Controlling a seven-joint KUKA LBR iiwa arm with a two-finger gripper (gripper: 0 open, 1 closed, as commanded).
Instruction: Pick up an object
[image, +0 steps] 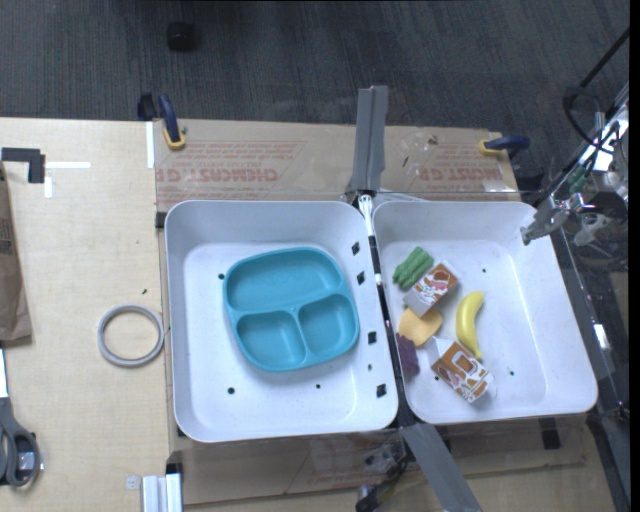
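Note:
The right bin (530, 310) holds a cluster of small items along its left side. A green pea pod (411, 267) lies at the top, touching a red-and-white carton (434, 287). Below them a yellow banana (469, 322) stands nearly upright next to an orange-yellow wedge (420, 325). A dark purple piece (408, 356) lies against the bin's left wall. A brown-and-white carton (462, 372) lies lowest, just under the banana. The left bin (195, 380) holds a blue divided plate (291, 308).
A grey ring of tape (131, 334) and scissors (15, 452) lie on the wooden bench to the left. A metal post (370, 140) stands behind the seam between the bins. Metal framework and cables (585, 185) crowd the right bin's far right corner.

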